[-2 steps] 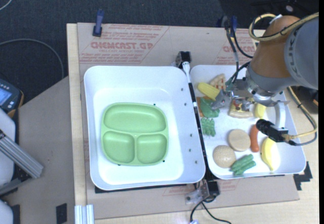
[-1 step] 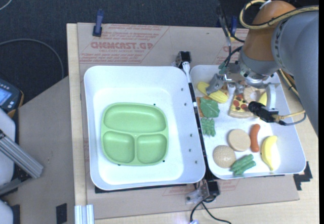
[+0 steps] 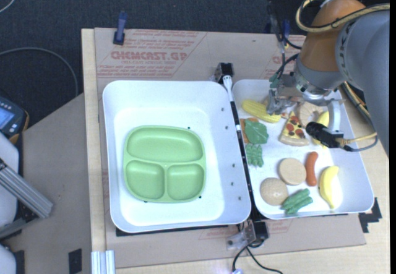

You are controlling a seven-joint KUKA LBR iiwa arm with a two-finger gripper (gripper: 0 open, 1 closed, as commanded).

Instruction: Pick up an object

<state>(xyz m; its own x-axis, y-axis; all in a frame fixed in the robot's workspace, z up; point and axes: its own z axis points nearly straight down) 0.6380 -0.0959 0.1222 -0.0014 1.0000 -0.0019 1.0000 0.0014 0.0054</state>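
Seen from above at a slant, a tabletop (image 3: 154, 50) of pale board carries two shallow white bins side by side. The left bin (image 3: 117, 143) fills the middle of the frame and holds a light green tray (image 3: 165, 162) with three compartments, lying flat near the bin's centre.

The right bin (image 3: 359, 195), at the right of the frame, holds a scatter of toy food. Near its upper left lies a yellow corn cob (image 3: 258, 110). Just below it sits an orange and green vegetable (image 3: 253, 132), with a leafy green piece (image 3: 254, 155) under that. A pizza slice (image 3: 294, 132) lies in the middle of the upper part. Lower down are two round tan cookies (image 3: 291, 171) — one in the middle, the other toward the lower left — and a red sausage (image 3: 310, 167) standing just beside the upper one. A yellow banana (image 3: 330, 186) lies at the lower right, and a green pea pod (image 3: 297, 201) sits near the bottom edge.

The grey arm with its orange band (image 3: 328, 31) comes in from the upper right. Its tool (image 3: 279, 104) hangs low over the upper part of the right bin, between the corn cob and the pizza slice — whether its fingers are apart or closed cannot be told, and nothing can be seen gripped in it.
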